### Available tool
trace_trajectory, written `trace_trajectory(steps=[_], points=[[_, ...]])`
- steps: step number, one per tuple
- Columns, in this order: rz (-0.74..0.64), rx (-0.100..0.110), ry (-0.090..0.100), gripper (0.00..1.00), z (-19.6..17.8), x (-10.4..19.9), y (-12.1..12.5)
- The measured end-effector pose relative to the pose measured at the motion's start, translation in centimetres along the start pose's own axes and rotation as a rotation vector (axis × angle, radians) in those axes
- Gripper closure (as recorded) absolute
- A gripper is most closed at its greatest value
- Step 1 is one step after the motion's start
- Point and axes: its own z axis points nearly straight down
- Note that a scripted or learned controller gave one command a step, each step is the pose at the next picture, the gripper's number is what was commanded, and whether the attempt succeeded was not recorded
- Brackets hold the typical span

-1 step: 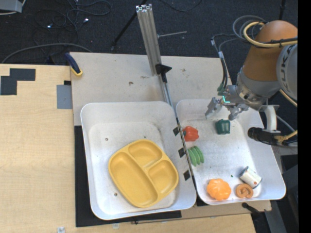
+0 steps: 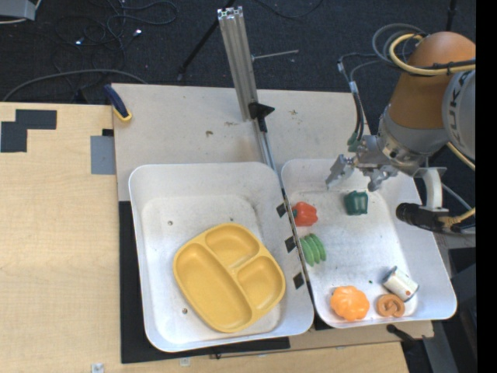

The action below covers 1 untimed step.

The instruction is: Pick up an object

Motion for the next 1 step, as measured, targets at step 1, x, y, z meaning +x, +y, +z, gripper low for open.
trace_trajectory(steps=[1], points=[[-0.001,0.006,0.001,0.00,4.48,0.41,0.30]])
